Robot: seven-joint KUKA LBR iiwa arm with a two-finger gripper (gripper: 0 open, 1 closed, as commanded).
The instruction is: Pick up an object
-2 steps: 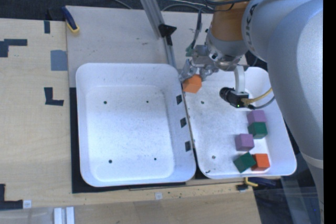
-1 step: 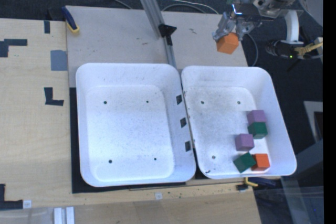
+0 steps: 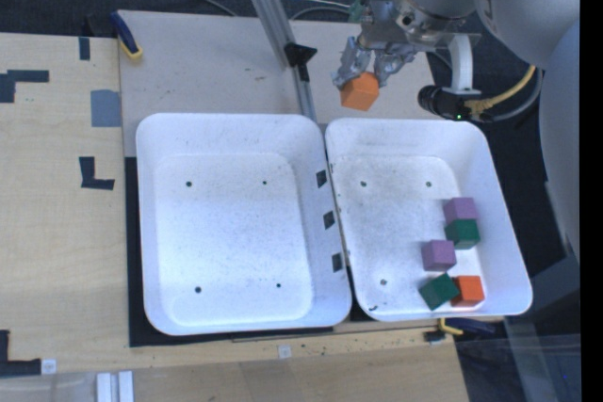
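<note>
While the gripper (image 3: pixel 366 75) hangs above the far rim of the right bin (image 3: pixel 396 135), an orange block (image 3: pixel 360 93) sits clamped between its fingers, clear of the bin floor. To do the lift well, I judge the arm should keep the hold firm and rise straight, since the block looks caught near its top and any sideways jerk could shake it loose. Close on the left stands a slanted metal rail (image 3: pixel 268 9), so swinging that way is risky. Open room lies over the left bin (image 3: pixel 155 132) and over the near middle of the right one. Five other blocks cluster in the right bin's near right corner: two purple blocks (image 3: pixel 460 209), two green blocks (image 3: pixel 462 233) and an orange cube (image 3: pixel 469 290).
</note>
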